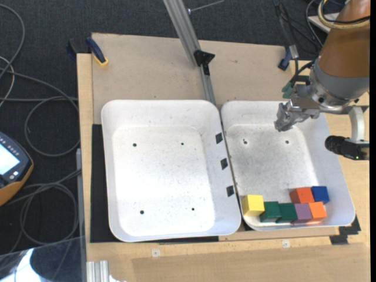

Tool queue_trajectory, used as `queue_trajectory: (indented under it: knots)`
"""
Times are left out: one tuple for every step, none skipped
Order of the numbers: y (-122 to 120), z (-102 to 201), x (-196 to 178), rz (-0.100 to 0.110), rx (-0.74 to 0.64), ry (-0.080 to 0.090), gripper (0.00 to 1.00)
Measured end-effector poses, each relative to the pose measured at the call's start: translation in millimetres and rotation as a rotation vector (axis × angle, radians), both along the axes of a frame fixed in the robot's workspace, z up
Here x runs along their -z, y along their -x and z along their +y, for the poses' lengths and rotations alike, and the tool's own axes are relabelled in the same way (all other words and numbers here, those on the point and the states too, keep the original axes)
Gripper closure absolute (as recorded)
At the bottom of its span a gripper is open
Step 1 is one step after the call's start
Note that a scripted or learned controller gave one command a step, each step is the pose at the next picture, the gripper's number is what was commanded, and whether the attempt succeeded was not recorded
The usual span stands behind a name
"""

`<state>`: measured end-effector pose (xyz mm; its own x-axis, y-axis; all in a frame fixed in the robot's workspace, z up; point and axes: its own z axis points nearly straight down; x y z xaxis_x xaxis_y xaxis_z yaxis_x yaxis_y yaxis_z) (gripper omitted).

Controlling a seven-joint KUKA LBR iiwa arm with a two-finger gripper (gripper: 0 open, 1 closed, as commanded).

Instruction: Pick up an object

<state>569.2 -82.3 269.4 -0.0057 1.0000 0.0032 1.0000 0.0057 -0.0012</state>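
Several small blocks lie in a cluster along the near edge of the right bin [258, 157]: a yellow block [254, 204], two green blocks [279, 211], a purple block [302, 212], orange blocks [310, 202] and a blue block [320, 194]. My gripper [285, 120] hangs over the far part of the right bin, well away from the blocks. Nothing shows between its fingers.
The left bin [158, 163] sits beside the right one. A slanted metal pole [188, 34] rises from between the bins at the back. Blue clamps [97, 51] grip the bench's back corners. Cables and a handheld device [9, 163] lie on the floor at left.
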Motion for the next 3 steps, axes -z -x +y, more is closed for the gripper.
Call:
queue_trajectory:
  knots:
    - [17, 43, -2, 0.001, 0.000, 0.000, 1.00]
    - [30, 89, -2, 0.001, 0.000, 0.000, 1.00]
    - [48, 133, 19, 0.004, 0.001, 0.001, 1.00]
